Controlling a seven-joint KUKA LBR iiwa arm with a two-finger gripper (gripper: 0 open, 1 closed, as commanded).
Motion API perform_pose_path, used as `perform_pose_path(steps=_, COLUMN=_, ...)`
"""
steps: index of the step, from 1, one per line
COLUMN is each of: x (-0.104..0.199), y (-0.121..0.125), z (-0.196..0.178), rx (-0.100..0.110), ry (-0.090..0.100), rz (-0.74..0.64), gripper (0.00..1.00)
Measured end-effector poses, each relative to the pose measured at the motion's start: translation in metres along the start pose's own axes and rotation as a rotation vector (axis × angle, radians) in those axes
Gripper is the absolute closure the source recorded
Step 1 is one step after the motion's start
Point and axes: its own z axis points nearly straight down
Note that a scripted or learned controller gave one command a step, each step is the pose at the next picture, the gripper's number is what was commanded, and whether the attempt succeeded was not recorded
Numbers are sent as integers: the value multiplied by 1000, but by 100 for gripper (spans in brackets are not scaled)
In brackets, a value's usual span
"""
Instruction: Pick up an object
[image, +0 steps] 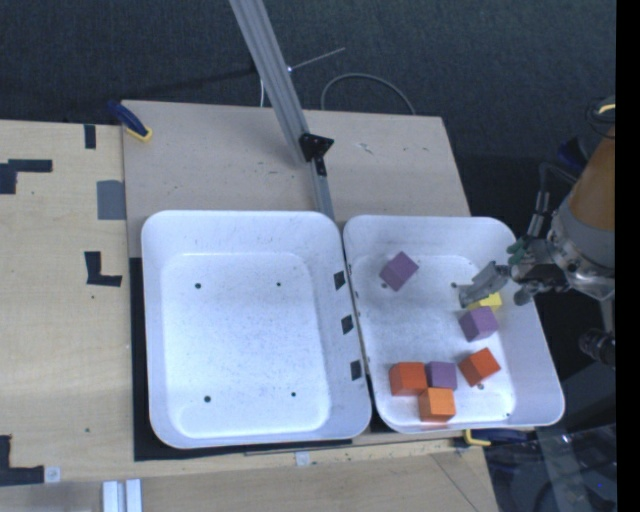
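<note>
My gripper (497, 290) hangs over the right side of the right bin (520, 400), its two grey fingers (474, 286) spread open. A small yellow block (490, 299) shows just under it, between the fingers; I cannot tell whether they touch it. A purple block (480, 323) lies directly in front of the yellow one. Another purple block (399, 270) rests tilted at the bin's back left. An orange block (481, 365) sits nearer the front right.
At the right bin's front lie an orange block (407, 378), a purple block (441, 375) and another orange block (437, 403), packed together. The left bin (160, 300) adjoins the right one. A slanted metal bar (285, 90) crosses the bench behind the bins.
</note>
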Motion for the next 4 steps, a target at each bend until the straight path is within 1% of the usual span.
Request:
perform_pose_path(steps=1, x=0, y=0, z=0, rx=0, ry=0, rz=0, gripper=0)
perform_pose_path(steps=2, x=7, y=7, z=52, rx=5, ry=0, rz=0, gripper=0)
perform_pose_path(steps=3, x=14, y=5, z=115, rx=7, ry=1, rz=1, gripper=0)
perform_pose_path(steps=4, x=15, y=3, z=170, rx=6, ry=1, rz=1, gripper=0)
